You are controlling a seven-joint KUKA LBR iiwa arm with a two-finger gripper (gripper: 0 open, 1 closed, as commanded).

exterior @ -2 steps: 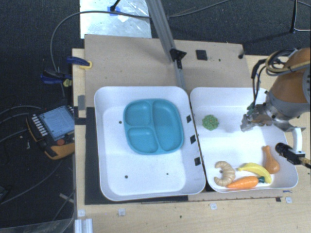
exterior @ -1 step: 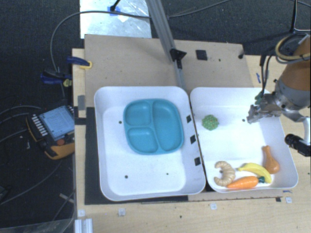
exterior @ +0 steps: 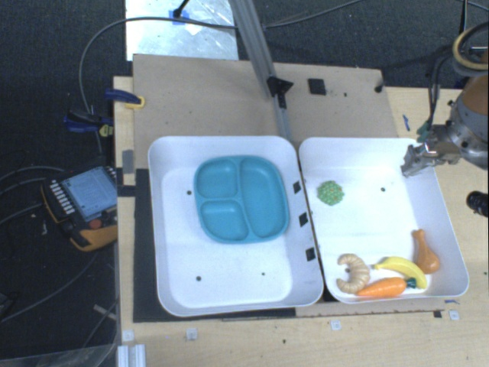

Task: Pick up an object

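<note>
Gripper (exterior: 416,161) seen over right bin's (exterior: 367,159) far right corner; finger state cannot be told. Banana (exterior: 402,267), carrot (exterior: 381,287) lie at near edge.

One fixed camera looks down at a slant on both bins (exterior: 306,205) from above the bench (exterior: 191,90).
</note>
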